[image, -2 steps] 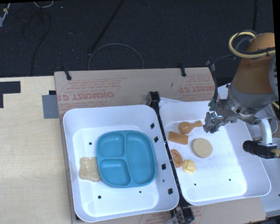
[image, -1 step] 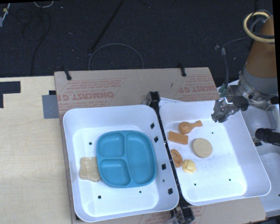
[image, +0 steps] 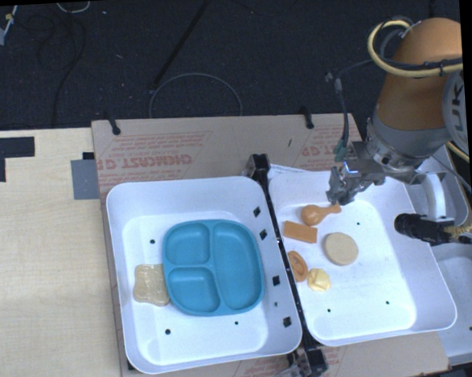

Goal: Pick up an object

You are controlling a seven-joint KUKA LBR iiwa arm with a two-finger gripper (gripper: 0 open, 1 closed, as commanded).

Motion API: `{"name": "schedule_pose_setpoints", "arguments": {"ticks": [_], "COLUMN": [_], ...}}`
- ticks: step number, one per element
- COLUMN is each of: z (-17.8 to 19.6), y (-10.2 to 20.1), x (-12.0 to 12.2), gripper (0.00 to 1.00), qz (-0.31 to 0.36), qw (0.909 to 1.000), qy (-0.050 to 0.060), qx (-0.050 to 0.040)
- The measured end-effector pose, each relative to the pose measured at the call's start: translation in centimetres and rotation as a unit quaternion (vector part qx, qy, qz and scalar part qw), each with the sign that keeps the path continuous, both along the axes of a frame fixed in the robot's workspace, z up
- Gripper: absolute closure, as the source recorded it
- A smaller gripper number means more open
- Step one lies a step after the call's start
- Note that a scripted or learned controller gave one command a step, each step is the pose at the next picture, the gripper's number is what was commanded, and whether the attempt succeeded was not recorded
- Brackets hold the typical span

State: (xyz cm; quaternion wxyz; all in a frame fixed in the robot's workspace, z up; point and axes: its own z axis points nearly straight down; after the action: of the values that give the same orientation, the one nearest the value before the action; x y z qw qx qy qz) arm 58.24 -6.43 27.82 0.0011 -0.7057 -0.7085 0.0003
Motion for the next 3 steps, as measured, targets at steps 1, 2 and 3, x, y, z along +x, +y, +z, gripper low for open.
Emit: {"name": "schedule_pose_setpoints", "arguments": {"ticks": [1,2,3], "z": [-2.6,-4.1,-5.6], "y": [5.0,11.1,17.2], "x": [-0.2,0.0,0.5], "gripper": [1.00,1.00,1.00], "qz": [0.000,0.000,0.000], "qw": [1.0000,1.0000,1.0000], "qy": [0.002,0.002,0.001], "qx": [0.0003,0.0004,0.0001]}}
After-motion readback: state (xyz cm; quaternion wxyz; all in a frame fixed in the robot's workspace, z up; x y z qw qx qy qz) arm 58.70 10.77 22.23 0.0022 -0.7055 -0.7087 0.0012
